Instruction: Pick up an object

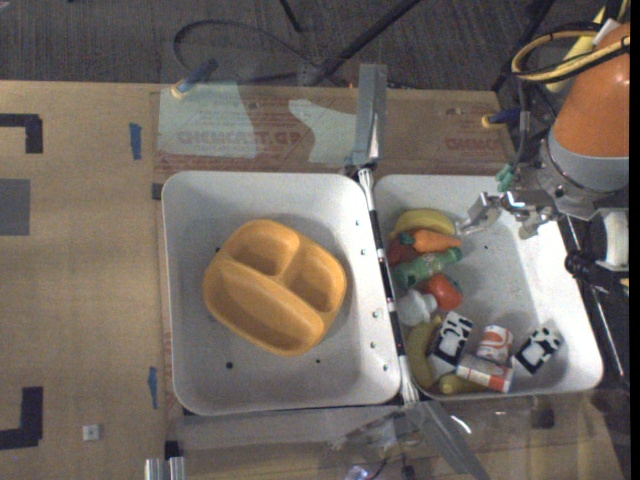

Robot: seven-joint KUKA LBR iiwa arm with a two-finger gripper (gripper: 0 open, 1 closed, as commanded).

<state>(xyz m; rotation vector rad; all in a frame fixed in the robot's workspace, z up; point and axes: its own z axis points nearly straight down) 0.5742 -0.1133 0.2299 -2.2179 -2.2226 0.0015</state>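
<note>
The approach is being made: the end effector, fingers apart and empty, is being held just beside the carrot; a descent is being called for next.

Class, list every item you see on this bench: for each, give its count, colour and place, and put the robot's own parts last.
Bins: 2, white, side by side on the bench.
Divided plate: 1, yellow-orange, in the middle of the left bin.
Banana: 1, yellow, top of the pile in the right bin.
Carrot: 1, orange, just below the banana.
Green bottle: 1, below the carrot.
Cow-patterned cartons: 2, black and white, near the right bin's front.
Blue tape strips: several, on the brown bench.
Arm: 1, grey with an orange band, at right.
Gripper: 1, metal, over the right bin's back edge.
</note>
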